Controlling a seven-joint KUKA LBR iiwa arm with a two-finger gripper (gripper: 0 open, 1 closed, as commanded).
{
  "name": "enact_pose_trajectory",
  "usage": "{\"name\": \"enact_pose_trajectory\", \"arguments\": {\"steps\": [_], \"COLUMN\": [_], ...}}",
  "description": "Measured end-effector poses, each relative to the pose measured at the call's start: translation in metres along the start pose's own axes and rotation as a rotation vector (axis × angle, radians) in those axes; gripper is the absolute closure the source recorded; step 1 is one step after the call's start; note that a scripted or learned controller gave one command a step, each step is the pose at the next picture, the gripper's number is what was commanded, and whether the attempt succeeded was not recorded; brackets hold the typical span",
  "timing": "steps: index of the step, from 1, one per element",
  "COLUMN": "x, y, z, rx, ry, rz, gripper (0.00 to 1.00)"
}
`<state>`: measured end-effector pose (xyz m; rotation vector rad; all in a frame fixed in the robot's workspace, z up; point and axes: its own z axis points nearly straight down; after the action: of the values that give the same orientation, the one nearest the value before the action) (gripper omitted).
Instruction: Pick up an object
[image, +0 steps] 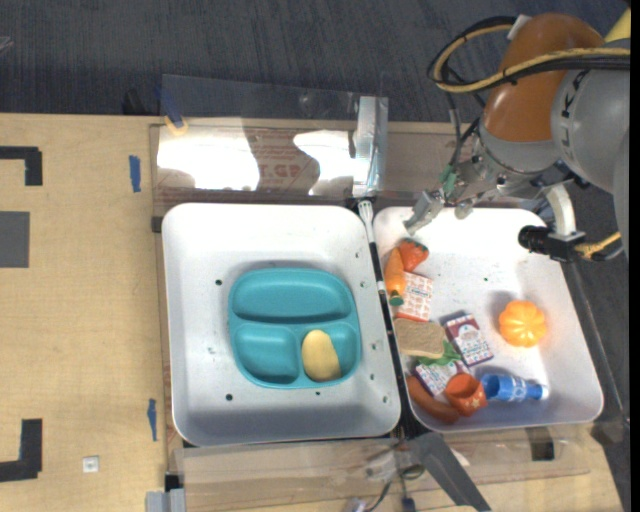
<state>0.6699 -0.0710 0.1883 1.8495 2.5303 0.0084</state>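
Up at the upper right, the tool hangs over the right bin's top-left corner, can't tell its state. Just below sits a carrot; left bin's teal tray holds a potato.

Legible text: none. Small cartons in the right-hand bin, just left of the orange fruit, carry red-and-white printed faces, print too small to read. The blue bottle, below that fruit, bears a label too blurred to make out; faint reddish lettering on the cardboard panel up and left of the fruit is washed out by glare.
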Motion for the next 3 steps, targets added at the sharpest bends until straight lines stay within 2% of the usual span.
{"name": "enact_pose_trajectory", "arguments": {"steps": [1, 2, 3], "x": [-0.024, -0.025, 0.036], "y": [-0.012, -0.009, 0.011], "z": [0.102, 0.09, 0.001], "rx": [0.012, 0.004, 0.002], "ry": [0.006, 0.001, 0.001], "rz": [-0.021, -0.022, 0.11], "gripper": [0.0, 1.0, 1.0]}}
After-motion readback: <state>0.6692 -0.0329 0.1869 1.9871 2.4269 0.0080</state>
